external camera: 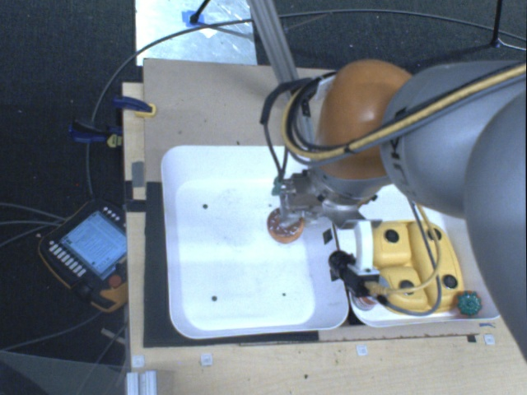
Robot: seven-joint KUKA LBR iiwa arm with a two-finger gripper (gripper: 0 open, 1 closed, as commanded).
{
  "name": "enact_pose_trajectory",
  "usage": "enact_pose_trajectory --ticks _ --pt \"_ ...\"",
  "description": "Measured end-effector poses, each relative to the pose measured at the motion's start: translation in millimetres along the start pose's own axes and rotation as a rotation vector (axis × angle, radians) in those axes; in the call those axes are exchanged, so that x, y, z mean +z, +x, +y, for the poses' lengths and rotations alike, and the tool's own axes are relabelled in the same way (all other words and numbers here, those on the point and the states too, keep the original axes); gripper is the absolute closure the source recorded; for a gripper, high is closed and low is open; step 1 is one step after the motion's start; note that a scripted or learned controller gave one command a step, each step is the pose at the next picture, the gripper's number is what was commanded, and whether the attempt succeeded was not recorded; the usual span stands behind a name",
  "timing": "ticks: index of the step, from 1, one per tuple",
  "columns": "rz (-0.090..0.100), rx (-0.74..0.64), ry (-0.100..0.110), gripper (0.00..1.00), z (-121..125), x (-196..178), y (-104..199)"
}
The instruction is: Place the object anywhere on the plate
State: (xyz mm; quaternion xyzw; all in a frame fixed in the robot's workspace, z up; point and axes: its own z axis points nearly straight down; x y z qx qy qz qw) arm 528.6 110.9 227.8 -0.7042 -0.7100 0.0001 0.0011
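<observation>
A grey arm with an orange band reaches in from the right over two white bins on a bench. Its gripper [288,216] hangs low over the left bin [189,220], near that bin's right edge, likely placed to grasp or release. Directly under it sits a small round brownish object [286,232]; whether the tool grips it cannot be told. The right bin [482,313] holds a yellow plate [395,249], with a green knob [469,304] by its near right corner. No readable writing or labels anywhere.
</observation>
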Motion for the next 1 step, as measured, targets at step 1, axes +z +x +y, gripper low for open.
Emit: enact_pose_trajectory --ticks 1 --pt "-0.001 0.005 -0.002 0.0 0.9 -0.5 -2.2"
